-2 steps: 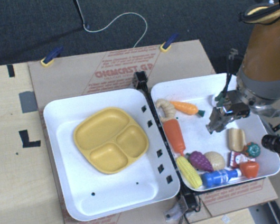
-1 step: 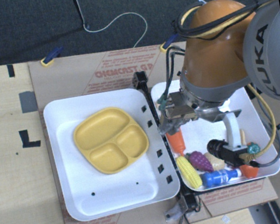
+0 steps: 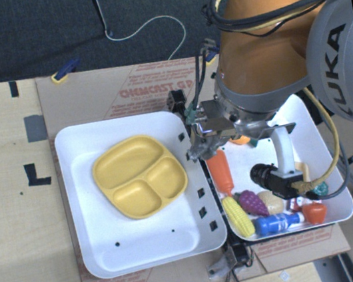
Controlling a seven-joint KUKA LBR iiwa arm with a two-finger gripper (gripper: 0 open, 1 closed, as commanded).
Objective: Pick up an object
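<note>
The right bin [image 3: 322, 145] holds a heap of toy foods along its left and near sides. An orange carrot [image 3: 220, 172] lies lengthwise by the left wall. Near it are a yellow corn cob [image 3: 238, 216], a purple piece [image 3: 252, 203], a beige piece [image 3: 273, 204], a blue bottle [image 3: 277, 224] and a red piece [image 3: 316, 213]. My gripper [image 3: 200, 145] hangs low over the divide between the bins, just above the carrot's far end. The arm's orange and grey body hides the far part of the right bin.
A yellow divided plate [image 3: 140, 175] lies in the left bin [image 3: 92, 239], which has bare floor toward its near side. Both bins rest on cardboard [image 3: 100, 93]. A white cable [image 3: 143, 28] curls on the dark surface behind.
</note>
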